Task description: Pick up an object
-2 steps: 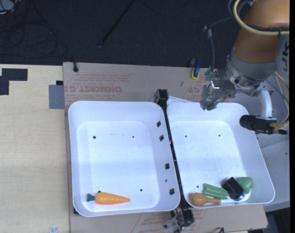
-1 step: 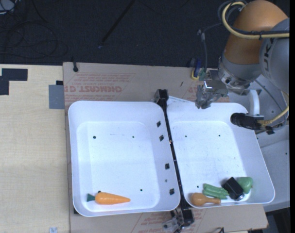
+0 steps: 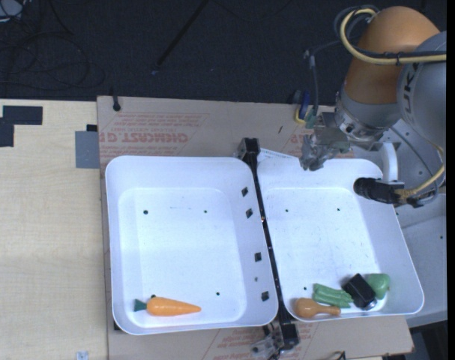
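- The grey arm (image 3: 407, 73) with its orange band enters from the upper right of the frame, and its two-finger gripper (image 3: 314, 160) hangs over the top rim of the right-hand shallow white plastic bin (image 3: 339, 223).
- Whether the claw is spread or pressed together cannot be told at this size; nothing shows between its tips.
- At the bottom right of that bin lie four things close together: a tan pear-shaped toy (image 3: 315, 309), a green pod-shaped toy (image 3: 331, 295) just above it, a small black block (image 3: 359, 290) tilted beside the pod, and a rounded green toy (image 3: 378, 282) touching the block's right side.
- The left-hand shallow white plastic bin (image 3: 137, 178) holds an orange plastic carrot (image 3: 171, 307) with a dark green stub, lying on its side near the lower left corner.
- All the toys are well apart from the gripper.
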Controlling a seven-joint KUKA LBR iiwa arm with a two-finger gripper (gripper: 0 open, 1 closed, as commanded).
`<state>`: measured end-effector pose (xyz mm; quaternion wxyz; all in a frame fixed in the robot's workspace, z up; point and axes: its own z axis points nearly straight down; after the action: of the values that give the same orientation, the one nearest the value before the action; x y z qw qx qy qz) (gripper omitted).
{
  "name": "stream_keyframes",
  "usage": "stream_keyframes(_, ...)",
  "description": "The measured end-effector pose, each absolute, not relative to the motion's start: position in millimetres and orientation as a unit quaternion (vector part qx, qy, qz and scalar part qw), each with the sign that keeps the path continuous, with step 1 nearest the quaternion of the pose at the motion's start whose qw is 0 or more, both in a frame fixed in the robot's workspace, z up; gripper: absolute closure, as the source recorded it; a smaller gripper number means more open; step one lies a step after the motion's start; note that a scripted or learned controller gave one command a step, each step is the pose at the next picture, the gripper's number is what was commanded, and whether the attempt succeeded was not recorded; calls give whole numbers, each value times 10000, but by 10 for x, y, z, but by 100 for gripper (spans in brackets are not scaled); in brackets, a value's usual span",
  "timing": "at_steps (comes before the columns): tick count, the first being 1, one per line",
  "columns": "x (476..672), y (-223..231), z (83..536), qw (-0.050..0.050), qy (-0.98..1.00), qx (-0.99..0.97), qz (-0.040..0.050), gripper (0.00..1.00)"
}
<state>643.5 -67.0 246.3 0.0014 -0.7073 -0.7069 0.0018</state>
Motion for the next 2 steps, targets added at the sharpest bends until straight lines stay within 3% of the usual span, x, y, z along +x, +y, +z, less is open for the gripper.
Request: stream_keyframes(2,6442,-292,3007,-2,-7081,-7061,-3,100)
